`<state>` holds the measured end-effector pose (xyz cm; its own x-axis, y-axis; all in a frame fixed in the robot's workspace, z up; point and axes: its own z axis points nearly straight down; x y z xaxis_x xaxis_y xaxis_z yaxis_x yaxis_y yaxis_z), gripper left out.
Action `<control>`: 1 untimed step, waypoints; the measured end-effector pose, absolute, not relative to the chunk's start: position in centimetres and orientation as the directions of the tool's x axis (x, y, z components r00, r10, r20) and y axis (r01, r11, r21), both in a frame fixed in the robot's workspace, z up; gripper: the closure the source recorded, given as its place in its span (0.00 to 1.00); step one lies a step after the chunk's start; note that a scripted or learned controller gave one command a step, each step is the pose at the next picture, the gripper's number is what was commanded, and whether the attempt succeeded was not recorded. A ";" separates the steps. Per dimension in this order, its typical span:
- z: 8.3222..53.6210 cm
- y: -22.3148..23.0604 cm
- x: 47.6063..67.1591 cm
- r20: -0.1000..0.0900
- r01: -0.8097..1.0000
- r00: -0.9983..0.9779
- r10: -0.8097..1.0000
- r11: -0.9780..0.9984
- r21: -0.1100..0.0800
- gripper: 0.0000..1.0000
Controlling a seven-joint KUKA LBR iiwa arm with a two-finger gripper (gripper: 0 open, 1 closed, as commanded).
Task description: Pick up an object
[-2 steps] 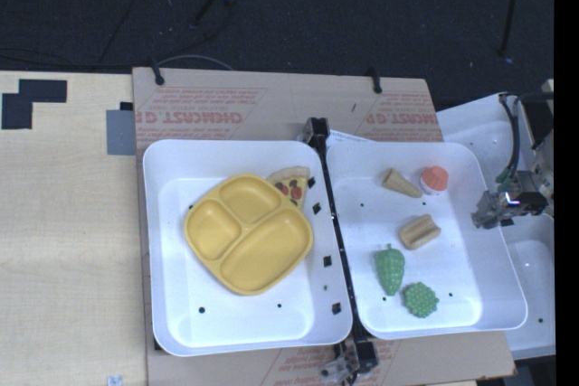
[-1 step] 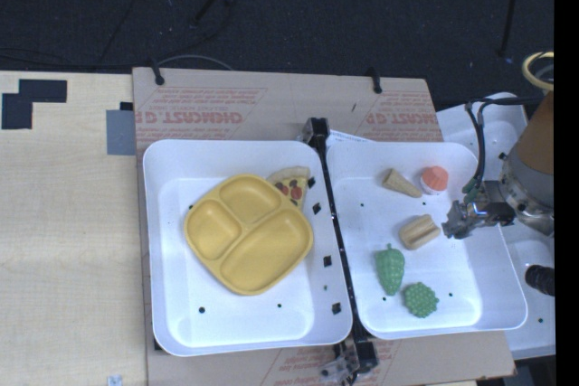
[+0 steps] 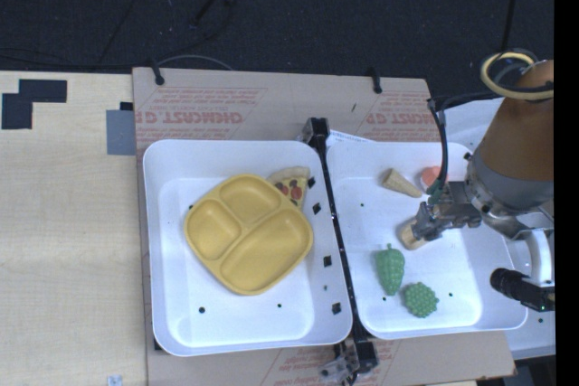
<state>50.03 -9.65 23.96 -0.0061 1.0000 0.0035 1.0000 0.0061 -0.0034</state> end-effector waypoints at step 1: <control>24.3 -4.8 49.1 0.003 1.000 -0.005 1.000 0.005 -0.005 1.00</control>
